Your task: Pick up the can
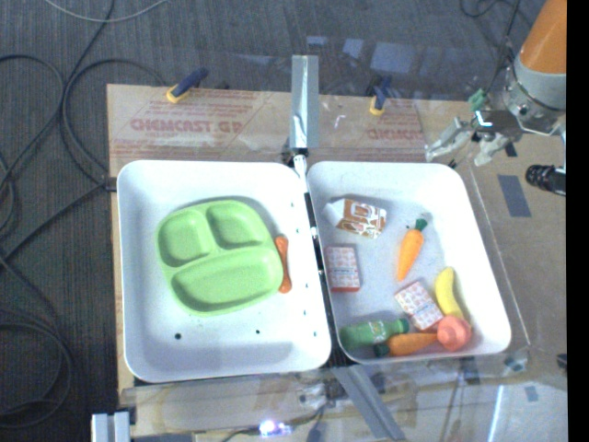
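The can lies on its side in the right bin (upper left part) — long axis running left-right, slightly tilted. The gripper hovers outside the bin's far right corner — fingers spread, holding nothing.

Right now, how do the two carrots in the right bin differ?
The upper carrot stands nearly upright in the view, alone mid-bin, its green top clear. The lower carrot lies sideways along the near wall, packed between a green bottle and a pink toy. Both are orange.
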Motion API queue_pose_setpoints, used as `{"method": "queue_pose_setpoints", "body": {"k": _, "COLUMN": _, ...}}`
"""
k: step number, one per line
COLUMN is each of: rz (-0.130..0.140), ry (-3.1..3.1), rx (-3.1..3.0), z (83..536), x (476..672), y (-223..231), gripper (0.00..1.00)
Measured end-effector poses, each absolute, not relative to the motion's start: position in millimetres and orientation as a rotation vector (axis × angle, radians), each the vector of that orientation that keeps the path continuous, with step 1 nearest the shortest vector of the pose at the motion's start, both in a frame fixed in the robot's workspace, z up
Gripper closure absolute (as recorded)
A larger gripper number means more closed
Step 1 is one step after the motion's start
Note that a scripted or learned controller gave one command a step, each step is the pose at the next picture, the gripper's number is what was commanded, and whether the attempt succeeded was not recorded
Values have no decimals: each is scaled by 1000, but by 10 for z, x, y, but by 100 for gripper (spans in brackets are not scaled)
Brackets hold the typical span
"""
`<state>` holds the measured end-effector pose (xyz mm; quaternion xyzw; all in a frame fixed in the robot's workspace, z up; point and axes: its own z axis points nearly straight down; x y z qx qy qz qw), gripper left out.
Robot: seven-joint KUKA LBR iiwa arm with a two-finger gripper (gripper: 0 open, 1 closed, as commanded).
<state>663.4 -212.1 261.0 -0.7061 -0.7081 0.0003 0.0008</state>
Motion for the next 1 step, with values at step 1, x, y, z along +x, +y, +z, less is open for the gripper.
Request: {"method": "queue_pose_setpoints", "body": {"k": 1, "rz": 7, "ry": -2272, "rx": -2167, "z": 1258, "x": 6630, "y": -1771, "gripper": 0}}
